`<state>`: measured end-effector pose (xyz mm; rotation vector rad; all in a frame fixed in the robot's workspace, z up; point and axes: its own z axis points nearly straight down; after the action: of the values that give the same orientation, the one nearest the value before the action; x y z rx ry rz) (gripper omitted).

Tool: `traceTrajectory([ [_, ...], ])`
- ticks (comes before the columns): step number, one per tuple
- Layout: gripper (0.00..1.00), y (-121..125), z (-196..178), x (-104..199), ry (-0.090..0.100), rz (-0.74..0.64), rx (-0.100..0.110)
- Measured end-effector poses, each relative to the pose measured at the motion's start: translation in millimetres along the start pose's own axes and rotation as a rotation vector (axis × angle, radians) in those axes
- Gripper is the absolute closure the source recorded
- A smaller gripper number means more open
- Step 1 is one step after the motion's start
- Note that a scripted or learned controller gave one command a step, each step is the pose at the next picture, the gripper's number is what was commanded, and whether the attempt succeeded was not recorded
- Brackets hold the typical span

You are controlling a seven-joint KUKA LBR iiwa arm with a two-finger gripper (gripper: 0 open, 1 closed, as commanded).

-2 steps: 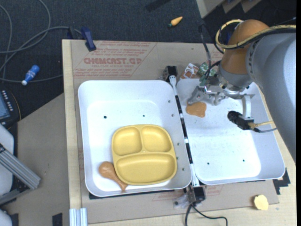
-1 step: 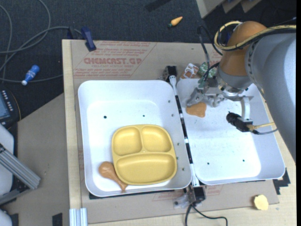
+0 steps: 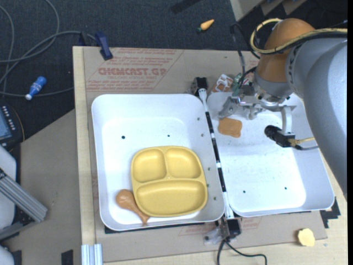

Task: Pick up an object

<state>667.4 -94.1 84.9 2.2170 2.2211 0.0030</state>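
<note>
Hovering over the right bin point(image 3: 276, 192), my claw point(image 3: 241, 108) hangs just above the tan bread-like piece point(image 3: 230, 127); whether it is released or clenched, I cannot tell. Nothing is lifted yet, so 1 grasp and the lift remain.

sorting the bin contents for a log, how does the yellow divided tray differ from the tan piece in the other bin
The yellow divided tray lies in the left bin; the tan piece lies in the right bin. The tray is far larger, taking up much of its bin floor, while the tan piece is a small lump. The tray has three compartments; the tan piece looks plain and solid. The tan piece sits just below the pincer; the tray is well away from it. Both rest flat on white bin floors.
</note>
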Motion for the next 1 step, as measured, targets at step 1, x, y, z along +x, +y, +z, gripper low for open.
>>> traceTrajectory([
  [1,0.00,-26.8,0.1,-2.1,0.001,0.002,0.008],
])
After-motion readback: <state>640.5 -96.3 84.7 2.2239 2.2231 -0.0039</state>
